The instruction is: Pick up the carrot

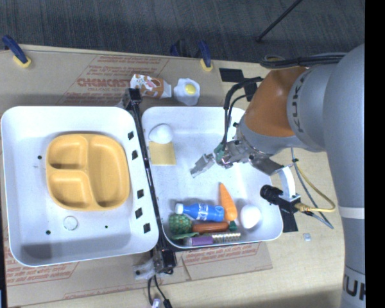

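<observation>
So the carrot (228, 201) is lying in the right bin (179, 117), toward the near right corner, pointing its thin end up toward me. It's sitting in a little pile-up: a blue and white bottle (199, 210) is touching its left side, a white egg-looking thing (250, 217) is just beside it on the right, and a green bumpy item (178, 223) plus a red one (210, 226) are crowding the bin's lower wall. My guess is everything slid down there together, which is making a clean grab awkward.

My gripper (208, 162) is hanging above the bin's middle, a bit up and left of the carrot, not touching it. I can't tell if my jaws are spread or pinched from this angle, but they aren't carrying anything.

Further out, a yellow square (162, 153) and a white round piece (160, 133) are resting by the bin's left wall. The left bin (25, 236) is holding a yellow divided tray (88, 171).
</observation>
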Tool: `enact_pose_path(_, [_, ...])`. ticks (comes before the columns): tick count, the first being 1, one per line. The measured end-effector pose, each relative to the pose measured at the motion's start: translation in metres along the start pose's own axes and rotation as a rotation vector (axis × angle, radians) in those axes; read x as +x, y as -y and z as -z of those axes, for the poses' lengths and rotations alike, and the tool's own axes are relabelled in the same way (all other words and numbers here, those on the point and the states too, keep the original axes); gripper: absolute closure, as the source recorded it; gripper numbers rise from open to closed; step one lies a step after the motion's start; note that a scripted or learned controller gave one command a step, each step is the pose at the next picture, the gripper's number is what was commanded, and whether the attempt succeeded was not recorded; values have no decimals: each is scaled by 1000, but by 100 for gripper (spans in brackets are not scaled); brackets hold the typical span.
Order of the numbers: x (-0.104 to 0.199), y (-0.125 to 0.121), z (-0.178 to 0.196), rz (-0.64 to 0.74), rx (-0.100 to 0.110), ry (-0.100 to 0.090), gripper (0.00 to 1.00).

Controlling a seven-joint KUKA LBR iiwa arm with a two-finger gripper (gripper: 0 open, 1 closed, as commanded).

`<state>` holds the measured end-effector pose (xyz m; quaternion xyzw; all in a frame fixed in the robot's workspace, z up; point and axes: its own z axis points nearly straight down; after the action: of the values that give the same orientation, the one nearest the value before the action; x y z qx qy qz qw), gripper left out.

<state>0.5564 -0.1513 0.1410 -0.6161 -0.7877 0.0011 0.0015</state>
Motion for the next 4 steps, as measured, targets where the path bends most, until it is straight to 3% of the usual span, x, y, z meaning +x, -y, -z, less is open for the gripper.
enact_pose_path(1, [-7,36,-50,35,0,-1,0])
enact_pose_path(2, [-7,36,-40,39,1,-1,100])
enact_pose_path(3, [3,32,114,-159,-3,0,100])
enact_pose_path(4, [3,32,114,-159,-2,0,0])
